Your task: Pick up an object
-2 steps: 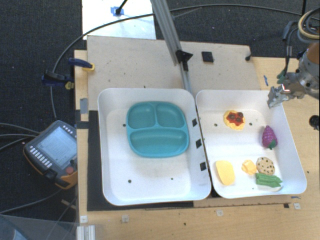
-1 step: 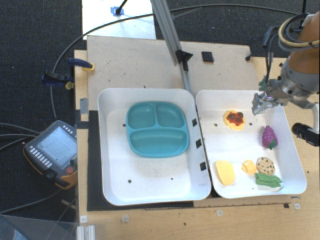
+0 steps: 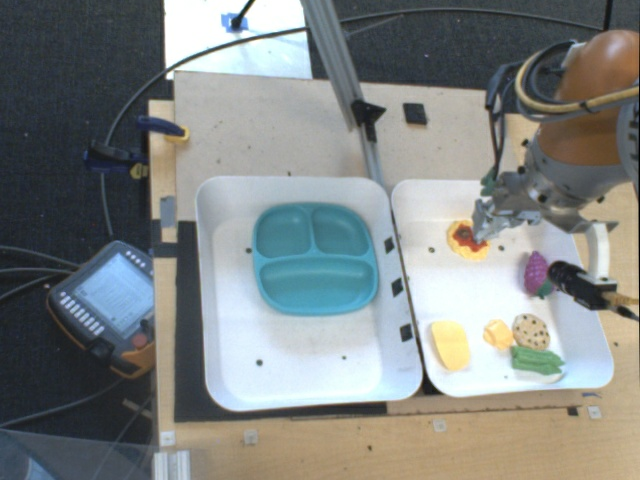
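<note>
My gripper (image 3: 481,232) hangs low over the right bin (image 3: 420,268), its tips right above a small round pizza-like toy (image 3: 464,240) with a red middle and a yellow rim. The toy lies on the bin floor near the far left part of that bin. Nothing shows between the tips. Other toys lie in the same bin: a purple grape bunch (image 3: 537,271), a yellow wedge (image 3: 451,345), a small orange-yellow piece (image 3: 497,333), a chocolate-chip cookie (image 3: 530,330) and a green bean pod (image 3: 537,360).
The left bin (image 3: 225,348) holds a teal divided plate (image 3: 314,258). A slanted grey pole (image 3: 335,53) crosses the back of the bench. A teach pendant (image 3: 105,303) lies off the bench to the left.
</note>
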Motion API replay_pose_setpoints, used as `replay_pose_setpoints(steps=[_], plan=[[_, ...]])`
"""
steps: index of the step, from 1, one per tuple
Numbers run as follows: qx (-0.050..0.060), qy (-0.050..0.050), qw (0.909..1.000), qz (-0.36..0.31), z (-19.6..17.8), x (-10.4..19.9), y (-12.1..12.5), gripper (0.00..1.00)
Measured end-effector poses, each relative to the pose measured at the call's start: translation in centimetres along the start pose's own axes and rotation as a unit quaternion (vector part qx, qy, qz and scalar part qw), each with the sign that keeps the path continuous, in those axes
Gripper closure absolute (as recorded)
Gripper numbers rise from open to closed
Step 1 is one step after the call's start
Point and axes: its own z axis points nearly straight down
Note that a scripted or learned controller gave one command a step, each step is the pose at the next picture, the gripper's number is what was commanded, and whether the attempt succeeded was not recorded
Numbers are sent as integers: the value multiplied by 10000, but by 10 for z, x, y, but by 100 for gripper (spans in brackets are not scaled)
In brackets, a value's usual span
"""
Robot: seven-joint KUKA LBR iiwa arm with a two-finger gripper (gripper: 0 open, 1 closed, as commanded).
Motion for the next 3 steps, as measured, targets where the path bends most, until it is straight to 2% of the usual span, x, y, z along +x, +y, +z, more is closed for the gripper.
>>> replay_pose_setpoints(steps=[1, 3], plan=[[-4, 3, 10000, -2, 13, 47, -7, 100], [-4, 6, 10000, -11, 5, 157, -14, 100]])
